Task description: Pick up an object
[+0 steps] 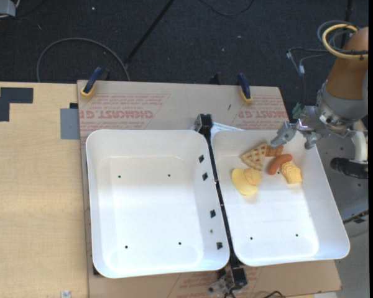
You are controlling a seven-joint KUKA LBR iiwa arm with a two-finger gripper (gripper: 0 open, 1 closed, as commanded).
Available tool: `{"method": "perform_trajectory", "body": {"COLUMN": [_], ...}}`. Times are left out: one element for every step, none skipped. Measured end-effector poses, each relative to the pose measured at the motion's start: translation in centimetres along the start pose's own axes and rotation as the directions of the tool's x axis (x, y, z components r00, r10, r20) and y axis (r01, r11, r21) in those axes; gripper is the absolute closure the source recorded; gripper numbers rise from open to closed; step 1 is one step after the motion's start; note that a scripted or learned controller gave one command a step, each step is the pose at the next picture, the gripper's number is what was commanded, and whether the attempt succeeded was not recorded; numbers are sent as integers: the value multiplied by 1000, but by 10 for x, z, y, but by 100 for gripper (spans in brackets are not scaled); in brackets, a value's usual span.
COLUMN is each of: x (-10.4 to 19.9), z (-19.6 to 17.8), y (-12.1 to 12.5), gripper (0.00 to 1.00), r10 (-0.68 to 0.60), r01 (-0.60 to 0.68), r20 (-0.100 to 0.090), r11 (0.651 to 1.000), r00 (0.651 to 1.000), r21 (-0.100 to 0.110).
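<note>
Several toy food pieces lie in the far part of the right bin: a waffle-patterned wedge, a reddish sausage, a yellow ridged piece and a pale yellow lump. My gripper hangs over the bin's far right corner, just beyond the sausage and the wedge. It is open, its two grey fingers spread apart with nothing between them. The left fingertip sits close to a small orange bit by the wedge.
The left bin lies beside the right one, with a black divider rail between them. Both rest on a cardboard sheet held by two clamps. Cables run over the dark floor behind.
</note>
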State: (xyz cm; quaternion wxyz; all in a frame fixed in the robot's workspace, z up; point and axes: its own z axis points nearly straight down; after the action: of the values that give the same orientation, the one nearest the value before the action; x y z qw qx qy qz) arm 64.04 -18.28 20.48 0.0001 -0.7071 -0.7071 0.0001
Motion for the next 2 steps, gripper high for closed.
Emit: {"method": "perform_trajectory", "body": {"x": [59, 55], "z": [117, 101], "y": [1, 3], "gripper": [0, 100], "r10": [-4, -1], "r01": [4, 1], "r20": [-3, 0], "r11": [1000, 1000], "r00": [1000, 1000], "r21": [10, 0]}}
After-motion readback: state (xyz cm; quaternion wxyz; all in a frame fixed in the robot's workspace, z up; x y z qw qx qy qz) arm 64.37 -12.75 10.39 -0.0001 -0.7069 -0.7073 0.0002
